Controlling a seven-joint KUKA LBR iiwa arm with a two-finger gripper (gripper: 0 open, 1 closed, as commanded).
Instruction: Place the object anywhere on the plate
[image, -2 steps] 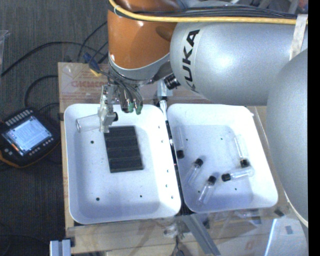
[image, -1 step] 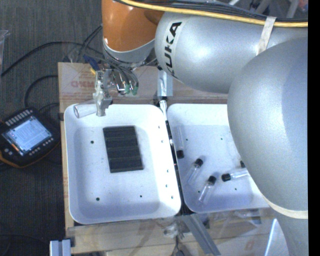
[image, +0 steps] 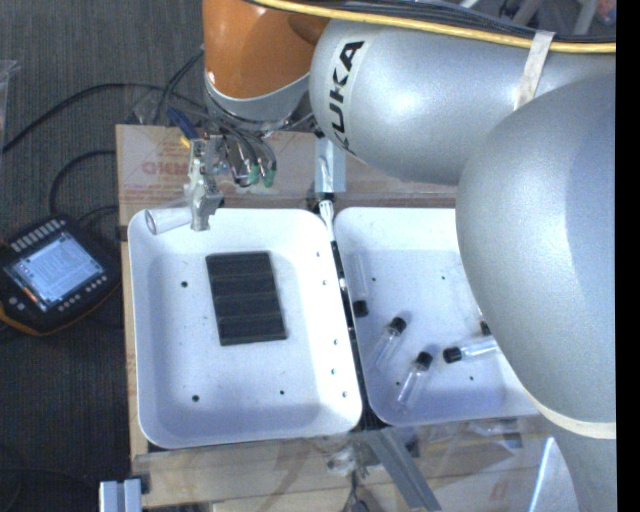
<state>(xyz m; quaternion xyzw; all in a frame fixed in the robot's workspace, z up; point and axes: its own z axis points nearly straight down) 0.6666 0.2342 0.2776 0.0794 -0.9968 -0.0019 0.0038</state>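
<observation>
Starting at the near side: the right bin (image: 440, 408) has a handful of spare vials (image: 411, 376) lying loose, clear tubes with black caps, pointing every which way. None of them are in play right now.

Next to it, the left bin (image: 240, 428) holds the plate (image: 246, 297). It's a dark ribbed rectangle lying flat, roughly mid-bin and a bit toward the far side. Nothing on it.

Farther back, right over the far left corner of the left bin, is the gripper (image: 203, 214). The fingers look clamped on one end of a vial (image: 168, 217), which sticks out sideways to the left, about level, with its free end out over the bin's rim. So the vial is in the air at that corner, well short of the plate and not above it.

My take on handling: it's a tiny, light tube, rigid, smooth and round, so it'll probably want to slip or swivel in a two-finger pinch. Being grabbed near one end doesn't help. A grip around the middle of the barrel would be steadier. If it's glass it could crack, so I wouldn't drop it from height. It'll likely roll once it's let go, though the ribs on the plate may catch it if it's laid along them.
</observation>
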